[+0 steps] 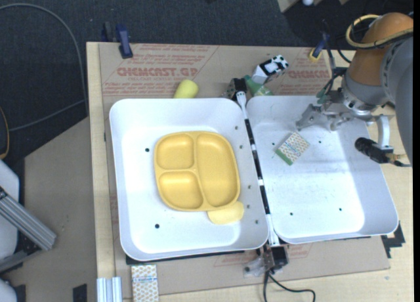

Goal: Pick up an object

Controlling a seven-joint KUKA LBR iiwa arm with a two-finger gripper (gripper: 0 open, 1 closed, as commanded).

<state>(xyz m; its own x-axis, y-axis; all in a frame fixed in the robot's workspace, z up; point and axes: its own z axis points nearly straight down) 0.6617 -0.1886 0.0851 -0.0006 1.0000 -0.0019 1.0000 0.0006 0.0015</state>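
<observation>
A small flat green-and-tan patterned packet (292, 147) lies in the upper left part of the right bin (341, 209). My gripper (320, 121) hangs over the back of that bin, up and to the right of the packet and apart from it. Its fingers are spread open with nothing between them. In the left bin (131, 182) a yellow divided plate (195, 169) lies flat. A pale yellow piece (226, 214) pokes out from under the plate's near edge.
Behind the bins on the bench lie a yellow rounded object (186, 88) and a black-and-white toy (271, 67). A blue clamp (123, 40) grips the back left edge. A small patterned packet (144, 281) rests at the front. The arm's grey body (371, 74) overhangs the right bin's far right corner.
</observation>
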